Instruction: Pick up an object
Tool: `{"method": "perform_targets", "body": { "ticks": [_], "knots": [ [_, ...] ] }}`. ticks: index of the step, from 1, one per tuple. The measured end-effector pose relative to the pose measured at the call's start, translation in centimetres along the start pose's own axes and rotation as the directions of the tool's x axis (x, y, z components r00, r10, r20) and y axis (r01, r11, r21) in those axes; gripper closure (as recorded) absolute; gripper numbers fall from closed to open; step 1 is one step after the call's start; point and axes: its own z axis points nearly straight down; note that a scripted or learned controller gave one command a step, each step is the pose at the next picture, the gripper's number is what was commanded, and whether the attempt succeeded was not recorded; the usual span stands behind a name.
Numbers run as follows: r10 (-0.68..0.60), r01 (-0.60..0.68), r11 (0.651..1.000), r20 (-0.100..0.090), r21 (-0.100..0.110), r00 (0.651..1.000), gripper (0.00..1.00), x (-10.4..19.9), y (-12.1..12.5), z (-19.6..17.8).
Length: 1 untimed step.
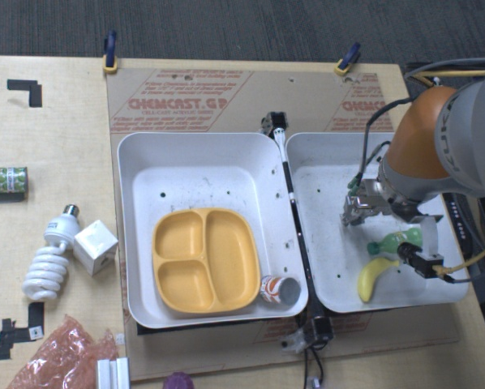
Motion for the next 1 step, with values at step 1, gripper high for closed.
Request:
{"method": "perform_targets", "body": {
  "ticks": [1],
  "knots": [
    [0.001,-0.001,1.0,0.001,-0.001,1.0,1.0,-6.7,0.86,-0.35]
  ]
}}
